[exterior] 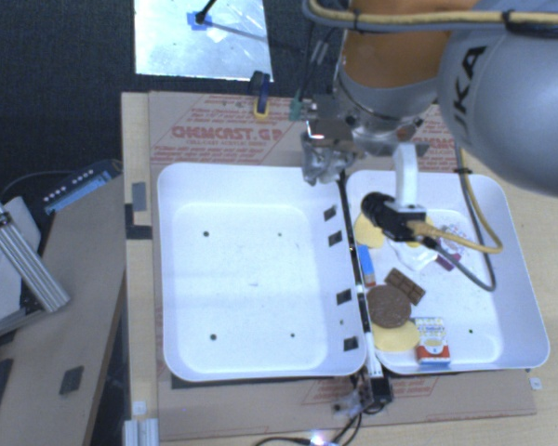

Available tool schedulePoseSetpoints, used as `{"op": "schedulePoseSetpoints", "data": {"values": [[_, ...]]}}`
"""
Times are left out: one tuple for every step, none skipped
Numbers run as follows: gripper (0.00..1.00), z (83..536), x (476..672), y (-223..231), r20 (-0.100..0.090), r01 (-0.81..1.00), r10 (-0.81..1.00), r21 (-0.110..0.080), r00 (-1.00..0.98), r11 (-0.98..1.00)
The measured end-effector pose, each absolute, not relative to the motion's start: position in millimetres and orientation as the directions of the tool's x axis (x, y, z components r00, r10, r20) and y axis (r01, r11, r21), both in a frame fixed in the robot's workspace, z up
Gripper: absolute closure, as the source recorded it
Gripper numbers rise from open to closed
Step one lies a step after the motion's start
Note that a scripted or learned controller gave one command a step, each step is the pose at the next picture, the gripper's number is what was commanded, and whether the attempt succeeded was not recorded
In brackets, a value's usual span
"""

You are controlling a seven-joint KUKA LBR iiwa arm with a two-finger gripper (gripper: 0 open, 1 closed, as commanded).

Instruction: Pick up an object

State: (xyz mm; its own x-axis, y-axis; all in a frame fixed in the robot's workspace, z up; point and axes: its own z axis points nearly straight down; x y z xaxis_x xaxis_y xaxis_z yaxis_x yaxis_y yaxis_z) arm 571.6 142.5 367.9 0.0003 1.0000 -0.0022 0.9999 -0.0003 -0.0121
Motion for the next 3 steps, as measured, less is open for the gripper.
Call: {"op": "schedulePoseSetpoints", "data": {"values": [[1.00,545.5,556.5,194.5,0.008,1.000,1.000,0.019,-0.010,0.010],[1.00,461.2,483.0,213.6,-0.001,1.000,1.000,-0.007,-0.008,0.008],[1.00,491.6,565.6,203.6,0.001,1.000,1.000,0.007,0.002,-0.002]]}}
